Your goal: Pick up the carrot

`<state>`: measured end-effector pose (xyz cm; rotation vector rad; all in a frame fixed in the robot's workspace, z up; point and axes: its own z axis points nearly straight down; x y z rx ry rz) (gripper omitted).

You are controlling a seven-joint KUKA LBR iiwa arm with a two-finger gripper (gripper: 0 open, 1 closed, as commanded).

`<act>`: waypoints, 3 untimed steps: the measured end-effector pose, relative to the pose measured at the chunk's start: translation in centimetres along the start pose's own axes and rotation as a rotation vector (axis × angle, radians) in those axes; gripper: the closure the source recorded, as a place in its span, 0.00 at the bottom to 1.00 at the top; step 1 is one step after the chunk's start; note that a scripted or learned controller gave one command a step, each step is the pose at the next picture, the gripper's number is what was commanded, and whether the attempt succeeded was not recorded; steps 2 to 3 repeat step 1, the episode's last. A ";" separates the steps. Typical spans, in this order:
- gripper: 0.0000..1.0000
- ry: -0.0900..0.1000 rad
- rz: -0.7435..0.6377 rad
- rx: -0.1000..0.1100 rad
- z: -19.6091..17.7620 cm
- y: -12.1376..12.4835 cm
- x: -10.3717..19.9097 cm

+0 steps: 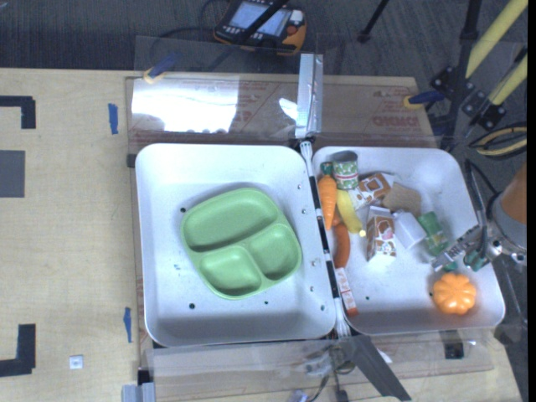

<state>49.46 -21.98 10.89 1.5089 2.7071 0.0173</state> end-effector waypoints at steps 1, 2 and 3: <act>1.00 0.027 0.166 0.032 -12.8 1.6 4.2; 1.00 0.027 0.166 0.032 -12.8 1.6 4.2; 1.00 0.027 0.166 0.032 -12.8 1.6 4.2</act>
